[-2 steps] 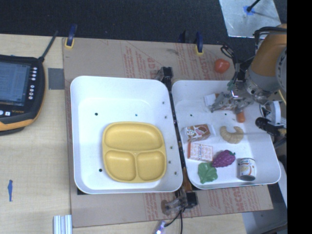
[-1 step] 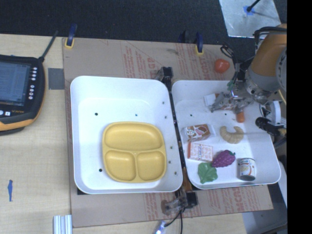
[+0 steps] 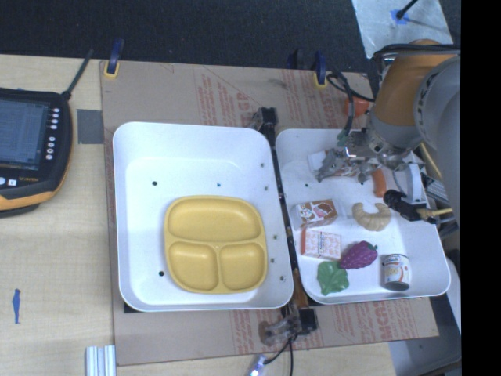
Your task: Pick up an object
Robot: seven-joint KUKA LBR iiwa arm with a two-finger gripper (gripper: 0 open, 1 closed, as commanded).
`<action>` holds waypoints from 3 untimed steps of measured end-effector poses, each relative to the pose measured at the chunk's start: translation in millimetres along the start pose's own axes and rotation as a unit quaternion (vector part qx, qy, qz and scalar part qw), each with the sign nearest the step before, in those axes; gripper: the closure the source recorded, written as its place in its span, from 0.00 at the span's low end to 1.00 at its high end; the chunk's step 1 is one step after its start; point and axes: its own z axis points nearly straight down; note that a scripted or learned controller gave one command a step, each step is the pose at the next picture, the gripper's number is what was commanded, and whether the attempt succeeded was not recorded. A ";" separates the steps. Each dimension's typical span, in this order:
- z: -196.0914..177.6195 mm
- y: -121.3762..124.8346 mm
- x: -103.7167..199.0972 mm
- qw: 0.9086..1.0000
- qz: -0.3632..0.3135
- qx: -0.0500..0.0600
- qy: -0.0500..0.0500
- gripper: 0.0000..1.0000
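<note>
Pick not done yet, by the look of it. Gripper (image 3: 348,159) sits low over the upper part of the right bin (image 3: 301,276), right side of frame, arm coming in from the right edge. Can't tell the state of the grasp (too dark and cluttered there), and nothing visibly held.

All candidates lie in the right bin, lower half: croissant (image 3: 373,215), purple grapes (image 3: 358,254), green leaf toy (image 3: 331,277), small can (image 3: 396,272), two red-and-white packets (image 3: 315,211).

Left bin (image 3: 137,163) holds a yellow divided tray (image 3: 215,243) at centre frame.

Remaining: choose a target, close, lift clear.
</note>
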 end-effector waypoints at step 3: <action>-0.4 0.4 -3.0 1.000 0.000 -0.001 0.000 0.00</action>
